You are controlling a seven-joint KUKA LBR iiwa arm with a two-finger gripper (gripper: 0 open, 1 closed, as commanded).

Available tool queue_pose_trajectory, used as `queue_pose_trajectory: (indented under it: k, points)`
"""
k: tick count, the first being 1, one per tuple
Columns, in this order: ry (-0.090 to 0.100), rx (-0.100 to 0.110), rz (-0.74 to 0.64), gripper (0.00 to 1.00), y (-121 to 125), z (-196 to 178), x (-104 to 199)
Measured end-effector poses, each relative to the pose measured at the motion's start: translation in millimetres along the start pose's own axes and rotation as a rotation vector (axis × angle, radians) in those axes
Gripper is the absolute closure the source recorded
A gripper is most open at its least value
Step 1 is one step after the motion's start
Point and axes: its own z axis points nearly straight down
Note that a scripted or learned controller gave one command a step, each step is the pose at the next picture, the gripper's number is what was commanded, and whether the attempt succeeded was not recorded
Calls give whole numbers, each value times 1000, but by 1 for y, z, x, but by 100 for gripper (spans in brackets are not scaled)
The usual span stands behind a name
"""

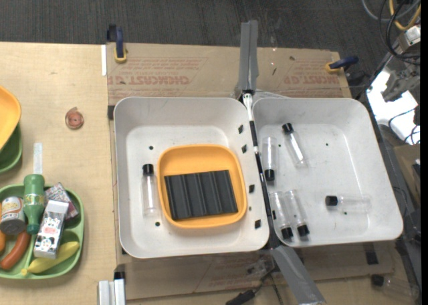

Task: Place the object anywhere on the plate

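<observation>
An orange square plate (pixel 200 154) sits in the middle of the left bin (pixel 127 130). A black ribbed slab (pixel 200 194) lies flat on the plate and covers most of its floor. A clear tube with a black cap (pixel 148 190) lies in the left bin just left of the plate, apart from its rim. Several more clear capped tubes lie in the right bin (pixel 374 156): one near the back (pixel 293 143), one by the dividing wall (pixel 268 156), a pair at the front (pixel 289 215), and one at the right (pixel 348 202).
On the bench at the left stands a green tray (pixel 72 247) with toy food and a small bottle, and behind it a yellow bowl (pixel 7 123). A small pink disc (pixel 74 118) lies near the left bin. Clamps hold the cardboard at the back.
</observation>
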Motion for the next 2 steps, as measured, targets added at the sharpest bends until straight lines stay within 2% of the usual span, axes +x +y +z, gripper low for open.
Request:
queue_pose_trajectory:
  k: [1,2]
  points:
    - [4,-4,-263,100,-3,-109,-8]
    - [4,-5,-263,0,-3,-109,-8]
